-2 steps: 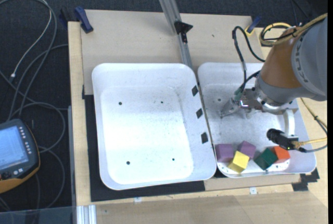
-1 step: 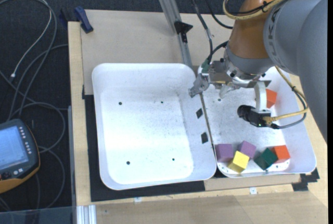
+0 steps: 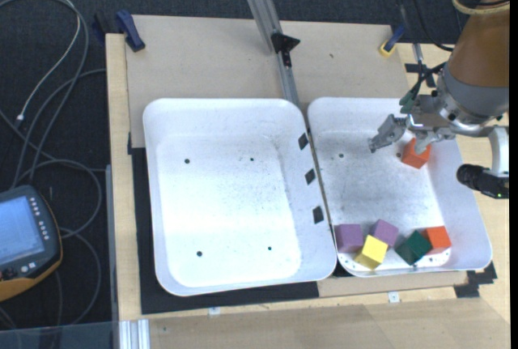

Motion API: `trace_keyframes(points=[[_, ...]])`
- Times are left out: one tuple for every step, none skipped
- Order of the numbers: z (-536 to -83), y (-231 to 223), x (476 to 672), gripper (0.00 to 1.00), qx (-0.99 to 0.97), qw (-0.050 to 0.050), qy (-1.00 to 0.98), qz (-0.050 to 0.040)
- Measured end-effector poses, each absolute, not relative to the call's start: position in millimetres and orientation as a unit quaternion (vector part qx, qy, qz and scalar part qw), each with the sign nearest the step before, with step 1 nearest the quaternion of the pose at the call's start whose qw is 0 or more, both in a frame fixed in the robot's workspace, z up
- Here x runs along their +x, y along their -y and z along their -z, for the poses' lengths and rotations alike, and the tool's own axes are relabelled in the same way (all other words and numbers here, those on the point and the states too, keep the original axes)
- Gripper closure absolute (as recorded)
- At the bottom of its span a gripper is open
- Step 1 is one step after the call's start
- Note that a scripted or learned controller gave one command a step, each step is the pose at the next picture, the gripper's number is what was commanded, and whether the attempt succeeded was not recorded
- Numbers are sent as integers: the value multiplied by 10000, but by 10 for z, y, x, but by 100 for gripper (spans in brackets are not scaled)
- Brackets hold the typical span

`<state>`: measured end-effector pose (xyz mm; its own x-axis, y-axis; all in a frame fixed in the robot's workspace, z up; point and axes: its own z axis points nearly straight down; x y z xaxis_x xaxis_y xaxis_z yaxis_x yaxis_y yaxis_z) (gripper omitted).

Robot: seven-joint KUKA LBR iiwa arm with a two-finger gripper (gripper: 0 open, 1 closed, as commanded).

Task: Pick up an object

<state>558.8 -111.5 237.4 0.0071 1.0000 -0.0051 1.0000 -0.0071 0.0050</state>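
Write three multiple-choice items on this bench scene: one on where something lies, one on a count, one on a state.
1. Where do the purple blocks lie?
A. right bin, near edge
B. left bin, centre
C. on the wooden bench

2. How many orange blocks are in the right bin?
A. none
B. two
C. four

3. How does the yellow block lie?
A. alone, apart from everything
B. among the other blocks
C. outside both bins

Key: 1 A, they sit along the bin's near rim. 2 B, one orange block lies below the tool, another in the near cluster. 3 B, it lies against a purple block, close to the green block.
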Motion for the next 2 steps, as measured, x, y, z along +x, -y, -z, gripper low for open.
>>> trace_keyframes(points=[[-2982, 1679, 5368, 0, 7090, 47, -7052, -10], [-1309, 2004, 5296, 0, 7078, -43, -7064, 21]])
